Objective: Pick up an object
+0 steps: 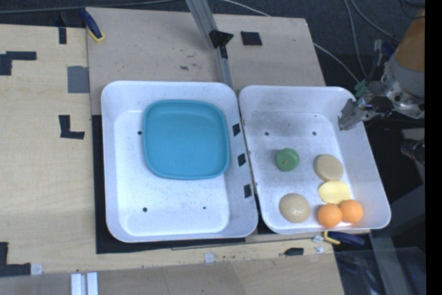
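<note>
The right bin point(293, 103) holds several small objects near its front. A green round piece point(287, 159) lies mid-bin. A tan lump point(329, 166) and a yellow piece point(333, 191) lie to its right. Another tan lump point(295, 207) and two orange balls point(329, 215) point(351, 211) rest along the front wall. My gripper point(349, 114) hangs over the right bin's far right rim, above and apart from all of them, and I see nothing between its fingers.
A blue square plate point(186, 138) lies in the left bin point(124, 211). A slanted metal pole point(200, 7) rises from between the bins' back edges. Cables trail over the dark floor at the back right. Black tape marks dot the wooden bench.
</note>
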Controlling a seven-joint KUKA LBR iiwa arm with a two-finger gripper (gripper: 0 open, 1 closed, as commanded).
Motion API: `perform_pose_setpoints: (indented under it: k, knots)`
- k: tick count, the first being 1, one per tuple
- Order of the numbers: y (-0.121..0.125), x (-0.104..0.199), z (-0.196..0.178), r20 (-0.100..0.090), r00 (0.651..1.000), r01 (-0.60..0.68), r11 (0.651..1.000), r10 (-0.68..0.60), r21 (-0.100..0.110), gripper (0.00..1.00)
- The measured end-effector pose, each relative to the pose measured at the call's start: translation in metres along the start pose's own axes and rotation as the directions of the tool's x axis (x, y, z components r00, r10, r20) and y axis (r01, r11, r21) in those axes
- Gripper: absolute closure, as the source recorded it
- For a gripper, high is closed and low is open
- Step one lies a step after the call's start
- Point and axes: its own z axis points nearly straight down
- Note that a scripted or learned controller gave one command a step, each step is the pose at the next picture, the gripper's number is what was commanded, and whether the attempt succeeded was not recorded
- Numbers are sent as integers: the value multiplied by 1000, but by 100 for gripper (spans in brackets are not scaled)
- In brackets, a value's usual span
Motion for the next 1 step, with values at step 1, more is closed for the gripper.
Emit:
perform_pose_setpoints:
  k: [1]
  knots:
    - [6, 44, -4, -1, 1000, 3, 1000, -3, 2, 100]
